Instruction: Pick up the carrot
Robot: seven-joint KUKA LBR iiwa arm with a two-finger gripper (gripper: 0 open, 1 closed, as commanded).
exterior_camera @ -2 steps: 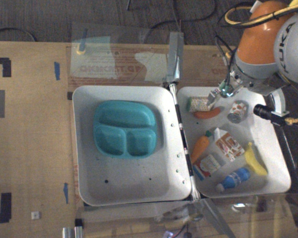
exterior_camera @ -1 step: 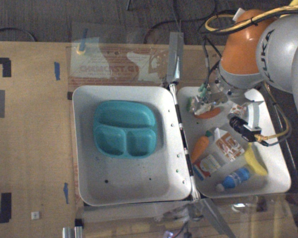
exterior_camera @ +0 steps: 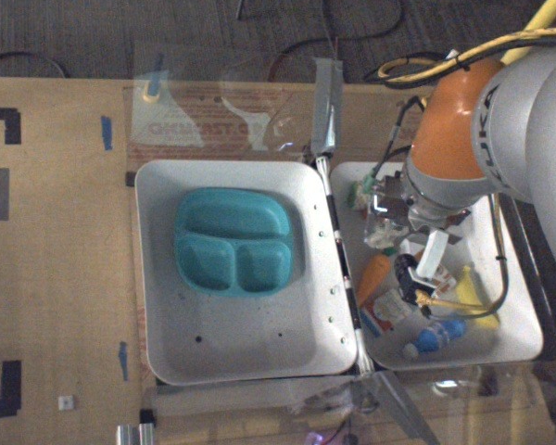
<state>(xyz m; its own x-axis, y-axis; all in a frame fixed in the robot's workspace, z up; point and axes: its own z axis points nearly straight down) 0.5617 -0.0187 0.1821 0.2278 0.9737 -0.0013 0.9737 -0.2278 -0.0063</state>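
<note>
The orange carrot (exterior_camera: 372,277) lies in the right bin (exterior_camera: 519,327), near its left wall and tilted towards the upper right. My gripper (exterior_camera: 385,222) hangs over the bin's upper left part, just above the carrot's upper end. Nothing shows between the gripper and the carrot that tells a hold; the carrot seems to rest among the other items on the bin floor. The grey arm with its orange band (exterior_camera: 454,137) covers the bin's upper middle.
A teal divided plate (exterior_camera: 232,239) sits in the left bin (exterior_camera: 167,341). Around the carrot in the right bin lie a blue bottle (exterior_camera: 437,334), a yellow item (exterior_camera: 473,290), a red and white packet (exterior_camera: 382,316) and a green item (exterior_camera: 362,192).
</note>
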